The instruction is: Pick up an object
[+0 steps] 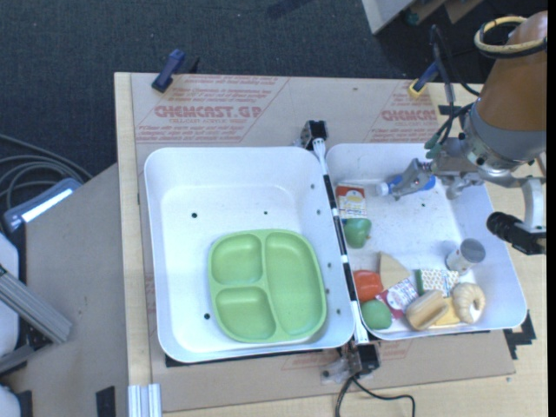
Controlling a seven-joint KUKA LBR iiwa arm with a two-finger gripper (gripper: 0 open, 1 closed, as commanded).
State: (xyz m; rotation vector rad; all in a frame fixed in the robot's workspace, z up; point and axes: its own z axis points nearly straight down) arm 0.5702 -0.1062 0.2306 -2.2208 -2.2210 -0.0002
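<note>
**Gripper low over the far end of the right bin**

The gripper is above the right bin. How far its fingers are open, I cannot tell. The toy food pile lies well apart, nearer the camera; the red-white carton is just left.

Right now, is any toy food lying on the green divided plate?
No, the green divided plate in the left bin has bare compartments; the toy food lies in the right bin.
</note>
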